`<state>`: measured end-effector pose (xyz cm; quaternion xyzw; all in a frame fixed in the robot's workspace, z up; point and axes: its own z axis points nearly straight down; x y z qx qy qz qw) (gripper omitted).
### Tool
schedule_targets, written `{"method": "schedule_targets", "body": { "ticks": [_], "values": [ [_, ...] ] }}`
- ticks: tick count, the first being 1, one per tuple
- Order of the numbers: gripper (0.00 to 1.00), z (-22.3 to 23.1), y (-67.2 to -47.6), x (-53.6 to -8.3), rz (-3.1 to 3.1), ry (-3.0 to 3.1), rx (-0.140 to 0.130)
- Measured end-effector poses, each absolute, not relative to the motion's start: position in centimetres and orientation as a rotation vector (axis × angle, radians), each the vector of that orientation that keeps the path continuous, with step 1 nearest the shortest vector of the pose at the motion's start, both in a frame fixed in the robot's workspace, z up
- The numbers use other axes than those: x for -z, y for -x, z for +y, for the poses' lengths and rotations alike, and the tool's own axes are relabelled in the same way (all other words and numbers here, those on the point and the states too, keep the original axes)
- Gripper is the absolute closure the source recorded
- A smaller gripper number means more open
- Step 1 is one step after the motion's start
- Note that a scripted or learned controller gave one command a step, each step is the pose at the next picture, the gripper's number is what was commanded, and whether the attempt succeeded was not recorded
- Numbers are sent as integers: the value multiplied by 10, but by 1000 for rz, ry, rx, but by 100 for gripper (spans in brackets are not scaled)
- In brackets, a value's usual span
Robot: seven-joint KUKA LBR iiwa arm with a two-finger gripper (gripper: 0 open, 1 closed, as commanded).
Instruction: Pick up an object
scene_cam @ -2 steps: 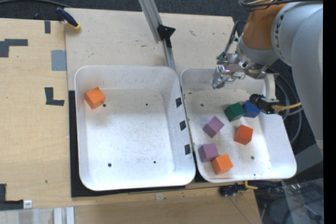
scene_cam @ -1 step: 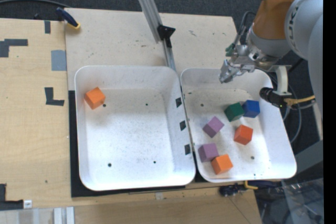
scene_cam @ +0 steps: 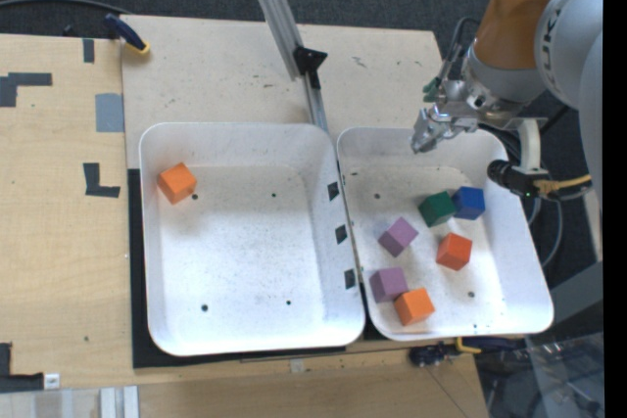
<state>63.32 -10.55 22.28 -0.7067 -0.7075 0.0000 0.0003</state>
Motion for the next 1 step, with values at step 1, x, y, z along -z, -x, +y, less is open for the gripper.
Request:
{"method": "schedule_targets", "body": {
  "ticks": [1],
  "values": [
    [100, -57, -609, -214, -2224, 2213, -3]
  ]
}}
